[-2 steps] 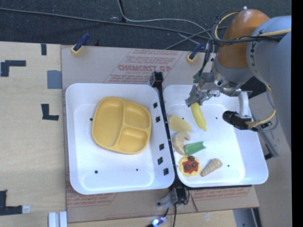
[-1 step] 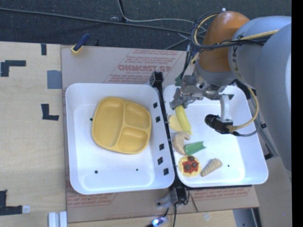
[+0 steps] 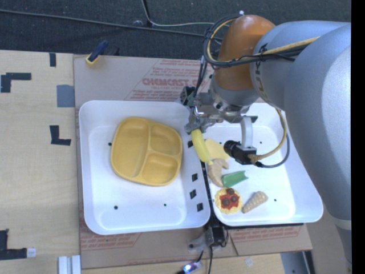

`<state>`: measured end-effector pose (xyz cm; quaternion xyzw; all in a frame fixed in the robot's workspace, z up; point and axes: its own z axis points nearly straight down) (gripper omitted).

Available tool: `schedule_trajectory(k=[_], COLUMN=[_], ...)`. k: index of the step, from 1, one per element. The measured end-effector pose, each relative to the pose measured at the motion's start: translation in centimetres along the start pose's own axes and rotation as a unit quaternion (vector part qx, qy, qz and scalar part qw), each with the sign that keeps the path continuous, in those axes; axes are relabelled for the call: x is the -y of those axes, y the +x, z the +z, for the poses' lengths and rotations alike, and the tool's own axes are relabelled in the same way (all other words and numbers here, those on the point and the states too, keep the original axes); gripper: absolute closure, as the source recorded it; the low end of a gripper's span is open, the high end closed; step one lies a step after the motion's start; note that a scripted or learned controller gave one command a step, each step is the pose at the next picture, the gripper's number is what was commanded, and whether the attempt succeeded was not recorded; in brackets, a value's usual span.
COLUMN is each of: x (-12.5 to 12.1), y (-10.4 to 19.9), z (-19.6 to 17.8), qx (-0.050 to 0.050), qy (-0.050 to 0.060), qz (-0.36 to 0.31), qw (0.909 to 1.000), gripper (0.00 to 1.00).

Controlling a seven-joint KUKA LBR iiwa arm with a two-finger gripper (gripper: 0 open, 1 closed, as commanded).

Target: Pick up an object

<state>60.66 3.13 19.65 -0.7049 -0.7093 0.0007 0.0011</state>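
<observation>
I see my end effector (image 3: 197,124) hanging low over the divide between the two white bins, and a yellow banana (image 3: 201,146) sits right at its tip, slanting down and away from it. I cannot tell whether the banana is actually clamped or how wide the grip stands, since the wrist hides that. Just past the banana lie a pale yellow wedge (image 3: 214,149), a beige pastry-like piece (image 3: 217,170) and a green leaf-shaped piece (image 3: 234,178). Further below sit a small pizza (image 3: 228,200) and an ice-cream cone (image 3: 254,201). To the end effector's left, a yellow divided plate (image 3: 146,150) rests in the left bin (image 3: 97,210).
</observation>
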Motion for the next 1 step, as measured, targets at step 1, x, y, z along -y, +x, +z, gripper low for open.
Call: schedule_trajectory(k=[1], x=[0.18], y=[4.57], z=[-0.3], qx=[0.0], qy=[0.0], qz=[0.0], qw=[1.0], gripper=[1.0])
